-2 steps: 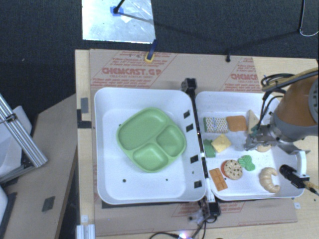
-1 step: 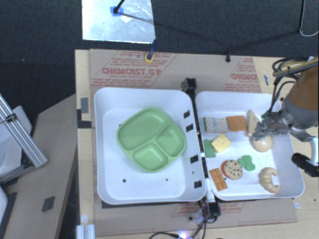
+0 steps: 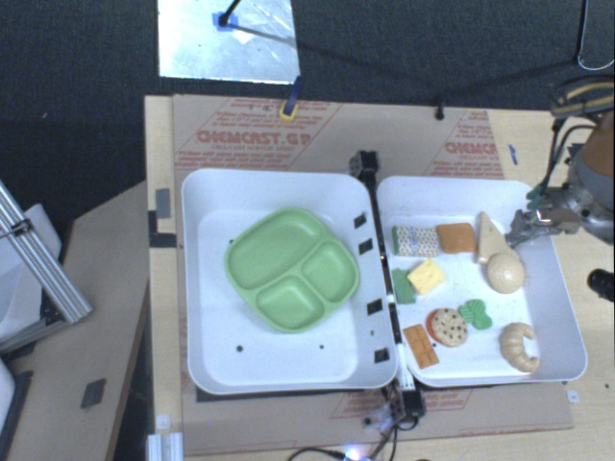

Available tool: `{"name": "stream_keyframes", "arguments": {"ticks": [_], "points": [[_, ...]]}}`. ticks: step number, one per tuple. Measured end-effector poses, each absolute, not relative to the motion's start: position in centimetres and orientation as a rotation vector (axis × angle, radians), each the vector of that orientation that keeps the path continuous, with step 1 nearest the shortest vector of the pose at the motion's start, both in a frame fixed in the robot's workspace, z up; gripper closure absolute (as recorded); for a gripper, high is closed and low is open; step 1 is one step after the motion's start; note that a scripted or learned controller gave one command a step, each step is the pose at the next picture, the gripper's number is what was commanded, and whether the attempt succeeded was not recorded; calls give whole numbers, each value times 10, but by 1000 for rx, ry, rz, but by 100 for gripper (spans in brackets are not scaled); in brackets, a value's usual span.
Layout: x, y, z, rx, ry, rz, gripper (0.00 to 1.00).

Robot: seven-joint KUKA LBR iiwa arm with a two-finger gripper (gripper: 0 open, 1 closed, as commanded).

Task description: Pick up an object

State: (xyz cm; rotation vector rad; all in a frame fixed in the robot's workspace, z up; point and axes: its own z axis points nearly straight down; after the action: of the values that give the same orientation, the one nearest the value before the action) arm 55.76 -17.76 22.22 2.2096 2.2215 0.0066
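The right bin [image 3: 557,296] holds several toy foods: a speckled bar [image 3: 415,240], an orange-brown slab [image 3: 455,237], a pale wedge [image 3: 491,235], a round bun [image 3: 505,273], a yellow cheese block [image 3: 427,277], a green piece [image 3: 403,288], a cookie [image 3: 448,327], a green broccoli shape [image 3: 475,314], an orange cracker [image 3: 420,345] and a croissant [image 3: 520,346]. My gripper [image 3: 531,221] hangs at that bin's far right rim, just right of the wedge, with nothing seen in it.
The left bin [image 3: 207,209] holds a green three-compartment plate [image 3: 292,269]. Black clips [image 3: 377,275] line the divider between the bins. A shiny sheet [image 3: 229,27] lies beyond the bench. A metal frame [image 3: 34,267] stands at the left.
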Motion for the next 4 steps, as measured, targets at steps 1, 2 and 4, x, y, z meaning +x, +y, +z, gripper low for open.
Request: {"name": "stream_keyframes", "arguments": {"ticks": [1, 2, 4], "points": [[559, -178, 225, 2213, 2225, 2, 100], [586, -119, 228, 2207, 2231, 6, 100], [636, -7, 230, 2208, 2232, 7, 100]]}}
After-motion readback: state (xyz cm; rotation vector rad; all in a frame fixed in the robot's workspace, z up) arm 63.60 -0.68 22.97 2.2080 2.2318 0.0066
